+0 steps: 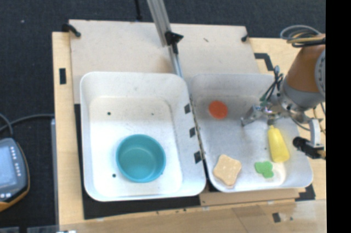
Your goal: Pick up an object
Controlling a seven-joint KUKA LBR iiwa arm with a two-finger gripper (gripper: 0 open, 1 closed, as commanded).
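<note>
The right bin (pixel 236 86) holds a small orange-red round object (pixel 218 109) near its left side. A yellow elongated object (pixel 277 144) lies at the right, a tan bread-like piece (pixel 227 169) at the front, and a small green object (pixel 265 169) beside it. My gripper (pixel 258 115) hangs low over the right bin, just above the top end of the yellow object and to the right of the orange-red one. Nothing shows between its tips.
A teal bowl (pixel 140 157) sits at the front of the left bin (pixel 109 89). A slanted metal pole (pixel 156 1) rises behind the bins. The arm's grey and orange wrist (pixel 304 75) stands over the right bin's far right edge. Cables lie at the right.
</note>
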